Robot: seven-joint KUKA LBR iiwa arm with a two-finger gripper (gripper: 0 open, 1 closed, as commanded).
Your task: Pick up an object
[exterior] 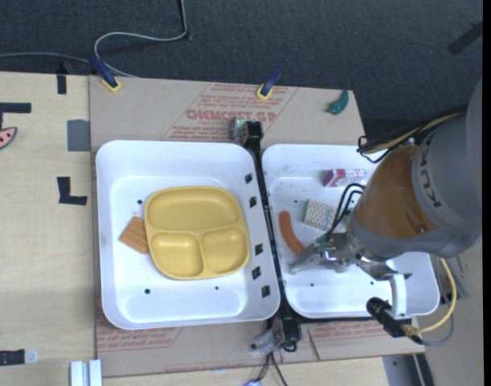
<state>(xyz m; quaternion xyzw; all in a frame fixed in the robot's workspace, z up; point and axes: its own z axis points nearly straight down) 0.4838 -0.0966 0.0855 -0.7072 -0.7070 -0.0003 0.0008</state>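
Note:
My gripper reaches into the right bin from the right, its fingers low over the bin floor. An orange sausage-shaped object lies just left of and above the fingertips, close to them but not between them. A green-and-white patterned square lies a little further back. A small pink-and-white box rests near the far wall. Nothing is visibly held. The arm's grey and orange body hides the right part of the bin.
The left bin holds a yellow divided plate with a tan cracker-like piece tucked at its left edge. A black divider with clips runs between the bins. Cables and clamps lie beyond the far edge.

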